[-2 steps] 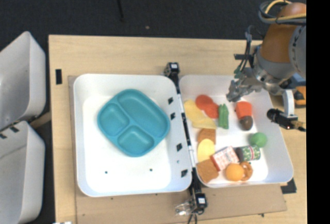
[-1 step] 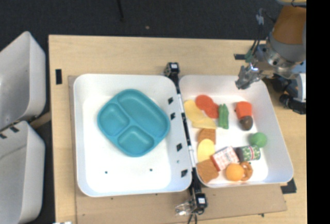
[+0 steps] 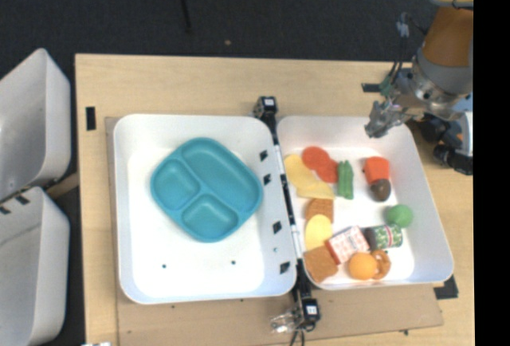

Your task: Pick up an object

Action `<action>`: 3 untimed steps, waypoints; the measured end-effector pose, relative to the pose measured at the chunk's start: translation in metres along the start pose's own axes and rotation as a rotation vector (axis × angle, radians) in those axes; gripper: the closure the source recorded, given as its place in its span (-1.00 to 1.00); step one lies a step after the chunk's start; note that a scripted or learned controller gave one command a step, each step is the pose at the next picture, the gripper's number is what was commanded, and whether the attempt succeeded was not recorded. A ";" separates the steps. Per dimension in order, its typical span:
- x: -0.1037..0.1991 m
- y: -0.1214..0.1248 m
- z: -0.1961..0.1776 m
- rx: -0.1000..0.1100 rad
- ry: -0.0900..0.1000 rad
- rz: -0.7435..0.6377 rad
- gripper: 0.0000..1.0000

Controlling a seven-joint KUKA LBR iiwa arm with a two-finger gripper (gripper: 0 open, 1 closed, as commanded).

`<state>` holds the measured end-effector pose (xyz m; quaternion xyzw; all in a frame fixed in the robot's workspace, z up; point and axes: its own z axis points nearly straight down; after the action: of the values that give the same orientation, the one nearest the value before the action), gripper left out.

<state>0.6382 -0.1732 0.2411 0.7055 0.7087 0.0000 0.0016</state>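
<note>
gripper (image 3: 379, 123) above right bin (image 3: 426, 201), toys (image 3: 343, 209) below it

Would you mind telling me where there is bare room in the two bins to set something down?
In the left bin, white floor lies bare around the blue tray, widest along the near edge. In the right bin, the far strip near the gripper is bare. The near half is crowded: can, orange, carton.

robot lab | wooden bench (image 3: 96, 177) | two white bins (image 3: 127, 201) | arm (image 3: 446, 33)
</note>
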 end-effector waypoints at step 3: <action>0.152 -0.041 -0.013 0.002 0.004 -0.002 1.00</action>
<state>0.5968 -0.0215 0.2532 0.7049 0.7093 0.0006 -0.0006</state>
